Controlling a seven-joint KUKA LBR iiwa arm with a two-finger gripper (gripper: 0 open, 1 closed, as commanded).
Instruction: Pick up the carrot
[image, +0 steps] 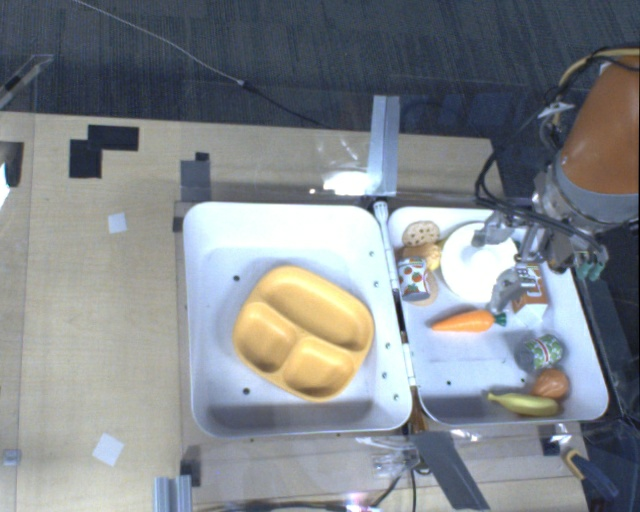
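Observation:
The carrot (462, 321), orange with a small green top at its right end, lies flat in the middle of the right bin (590, 340). My gripper (497, 263) hangs over the upper part of that bin, just above and to the right of the carrot. It is open, and its lower fingertip (503, 292) stands close above the carrot's green end. Between the fingers I see only a white round plate (470, 265) below, and no carrot.
The right bin also holds a cookie (421, 233), a small printed can (414, 280), a small box (532, 288) partly under the gripper, a green can (541, 350), a reddish round fruit (550, 382) and a banana (522, 402). A yellow divided dish (303, 330) sits in the left bin (210, 300).

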